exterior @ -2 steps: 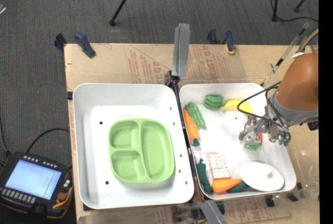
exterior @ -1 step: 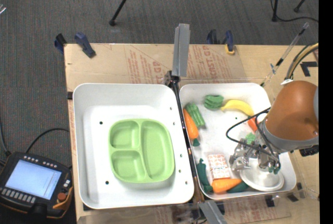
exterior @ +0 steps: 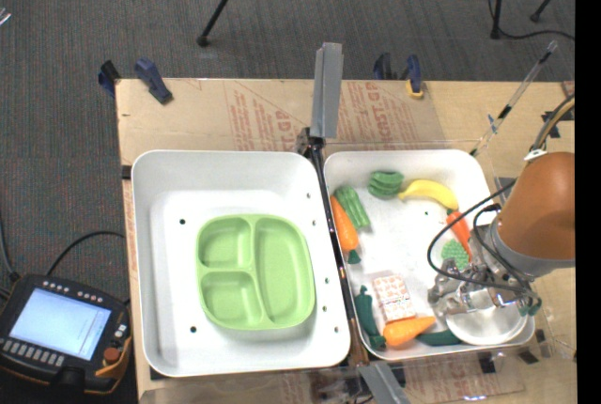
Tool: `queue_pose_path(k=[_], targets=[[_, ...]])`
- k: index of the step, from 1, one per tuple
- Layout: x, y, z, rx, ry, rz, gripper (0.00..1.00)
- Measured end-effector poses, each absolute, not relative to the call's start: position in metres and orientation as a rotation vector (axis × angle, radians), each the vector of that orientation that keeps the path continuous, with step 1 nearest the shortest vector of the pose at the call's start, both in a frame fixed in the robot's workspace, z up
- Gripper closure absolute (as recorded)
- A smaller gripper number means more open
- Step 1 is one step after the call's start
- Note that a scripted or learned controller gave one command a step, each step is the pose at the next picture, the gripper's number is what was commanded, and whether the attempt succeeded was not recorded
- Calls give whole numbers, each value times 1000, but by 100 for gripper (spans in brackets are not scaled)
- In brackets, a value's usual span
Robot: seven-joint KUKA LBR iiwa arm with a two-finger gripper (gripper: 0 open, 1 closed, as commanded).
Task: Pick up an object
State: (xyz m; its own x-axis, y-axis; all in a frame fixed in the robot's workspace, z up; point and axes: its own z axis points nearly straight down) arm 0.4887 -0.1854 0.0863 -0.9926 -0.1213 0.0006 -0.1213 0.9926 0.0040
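Note:
My gripper (exterior: 467,295) reaches down into the right bin (exterior: 413,158) near its front right corner, under the orange wrist band (exterior: 540,205). It hovers over a round white dish (exterior: 484,328). Just left of it lies a small printed box (exterior: 392,295), and an orange carrot piece (exterior: 408,332) lies in front. A bumpy green item (exterior: 455,252) and a thin orange-red item (exterior: 457,225) sit right behind the gripper, partly covered by cables. Farther back are a yellow banana (exterior: 428,193), a round green piece (exterior: 385,182), a green pickle (exterior: 354,206) and a carrot (exterior: 343,225).
The left bin (exterior: 160,205) holds a light green divided plate (exterior: 255,272). A dark green item (exterior: 367,313) lies by the right bin's left wall. A grey post (exterior: 327,97) stands behind the divider between the bins. Clamps sit on the bench's back edge.

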Motion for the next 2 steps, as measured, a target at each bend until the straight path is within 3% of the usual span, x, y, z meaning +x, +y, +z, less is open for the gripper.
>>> queue_pose_path(k=[1,2], targets=[[497,-185,93,195,-3156,-2,0],[621,-211,89,47,-3146,-3,0]])
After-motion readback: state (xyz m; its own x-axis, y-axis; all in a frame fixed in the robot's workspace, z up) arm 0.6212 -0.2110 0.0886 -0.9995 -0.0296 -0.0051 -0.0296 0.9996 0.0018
